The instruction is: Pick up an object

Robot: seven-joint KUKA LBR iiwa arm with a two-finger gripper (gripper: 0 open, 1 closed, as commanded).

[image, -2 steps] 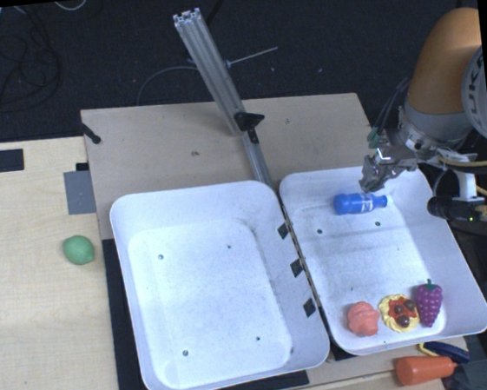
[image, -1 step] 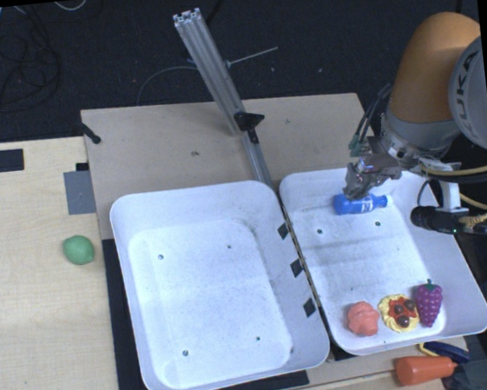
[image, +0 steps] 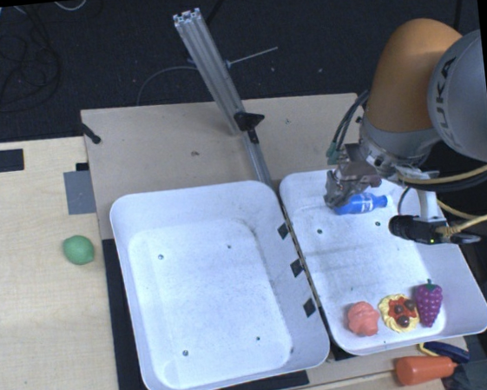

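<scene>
In the right bin (image: 355, 256), my gripper (image: 343, 192) hangs low over the far end, right at a blue object (image: 362, 204) that lies on the bin floor and pokes out to its right. The gripper touches or overlaps the blue object's left end. Along the bin's near edge sit a pink toy (image: 361, 318), a yellow and red toy (image: 399, 312) and a bunch of purple grapes (image: 429, 301).
The left bin (image: 206, 290) sits beside the right one. A green ball (image: 78, 250) rests on the bench at far left. An orange carrot-like toy (image: 423, 368) lies outside the right bin's near edge. A metal rail (image: 216, 70) slants up behind the bins.
</scene>
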